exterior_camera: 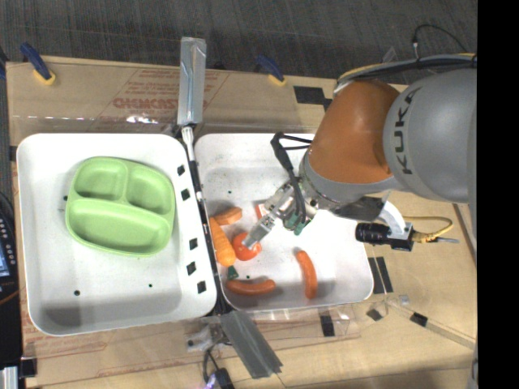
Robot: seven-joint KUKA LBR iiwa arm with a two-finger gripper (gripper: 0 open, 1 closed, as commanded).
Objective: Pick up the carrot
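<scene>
From where I stand, the arm (381,148) reaches in from the right over the right-hand bin (340,258), its gripper (253,240) lowered among the toy food along that bin's left side. The carrot (221,245) lies against the dividing wall, an orange piece running roughly along that wall, with its lower end next to a red tomato (246,248). The tip of the gripper comes down right at the tomato, just beside the carrot rather than over it, and I cannot tell from here whether it is touching either one. Whether the fingers are apart or together I cannot tell; the tip reads as one pale grey bar at this angle. Nothing is visibly held, so I judge the task as not yet done: the carrot rests on the bin floor, and the grasp and the lift are both left. A small orange piece (228,215) sits just above the carrot, and two sausages lie nearby, one (251,285) near the bin's front edge and one (306,271) more to the right. The crowding around the carrot looks like the main difficulty, since the tomato sits so close that a closing grip could catch it instead. The left bin (49,217) on the desk holds a green divided plate (122,205), well apart from all this.
</scene>
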